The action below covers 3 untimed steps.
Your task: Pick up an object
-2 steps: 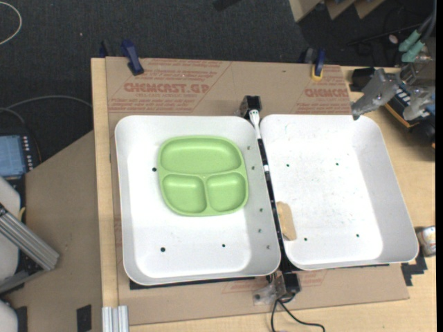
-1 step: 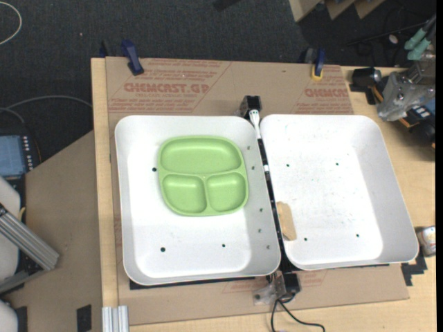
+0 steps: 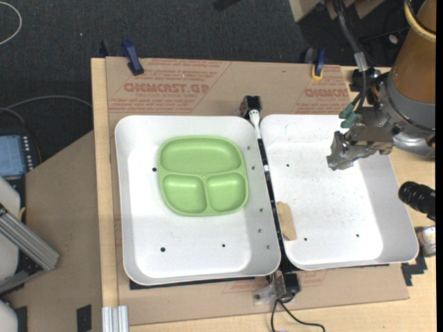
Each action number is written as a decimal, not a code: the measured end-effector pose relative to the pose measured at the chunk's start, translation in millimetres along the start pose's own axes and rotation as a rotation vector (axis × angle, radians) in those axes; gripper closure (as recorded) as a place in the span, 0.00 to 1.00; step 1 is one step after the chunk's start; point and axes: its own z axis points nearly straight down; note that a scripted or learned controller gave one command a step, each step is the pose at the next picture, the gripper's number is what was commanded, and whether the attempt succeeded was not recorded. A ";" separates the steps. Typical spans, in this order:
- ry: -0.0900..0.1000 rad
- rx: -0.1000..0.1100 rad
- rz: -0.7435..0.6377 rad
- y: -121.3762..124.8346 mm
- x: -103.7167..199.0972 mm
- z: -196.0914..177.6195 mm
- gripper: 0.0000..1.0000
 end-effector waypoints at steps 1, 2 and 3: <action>0.001 -0.009 -0.007 5.8 60.2 19.3 1.00; 0.002 -0.018 -0.009 0.8 128.4 -1.7 1.00; 0.003 -0.019 -0.010 5.6 207.5 -25.4 1.00</action>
